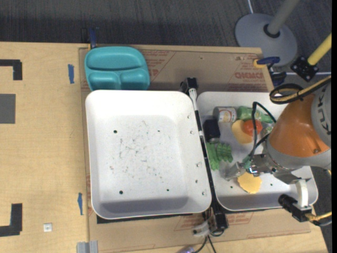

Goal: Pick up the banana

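Smooth yellow banana (249, 183) under metal claw (243, 168) in glossy right bin (274, 202).

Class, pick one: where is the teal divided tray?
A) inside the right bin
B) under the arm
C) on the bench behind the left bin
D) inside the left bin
C: the teal divided tray sits on the bench beyond the left bin's far rim.

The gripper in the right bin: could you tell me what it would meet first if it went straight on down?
Probably the yellow item directly beneath the gripper, though depth is unclear from above.
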